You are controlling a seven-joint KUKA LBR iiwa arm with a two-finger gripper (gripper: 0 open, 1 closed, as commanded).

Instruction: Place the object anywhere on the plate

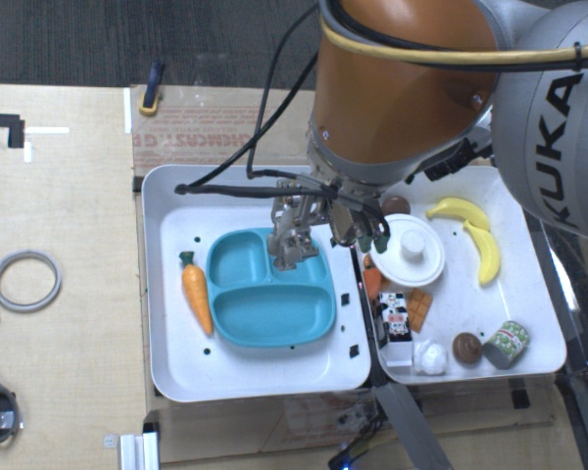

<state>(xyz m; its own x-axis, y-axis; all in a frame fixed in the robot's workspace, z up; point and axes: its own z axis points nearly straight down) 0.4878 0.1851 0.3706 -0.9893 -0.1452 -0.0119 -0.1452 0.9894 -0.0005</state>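
Seemingly unfinished: the gripper (292,245) hung over the blue plate (274,316); whether it was open, shut or carrying anything could not be told. A carrot (197,297) lay just beside the plate, not on it.

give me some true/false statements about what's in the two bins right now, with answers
1. The blue divided plastic plate sits in the left white bin. True.
2. The orange toy carrot lies on that plate. False: it lies on the bin floor beside the plate's left edge.
3. The yellow toy banana is in the right white bin. True.
4. The gripper hangs over the right bin. False: it is above the plate's upper compartments in the left bin.
5. The round white lidded container rests on the plate. False: it is in the right bin.
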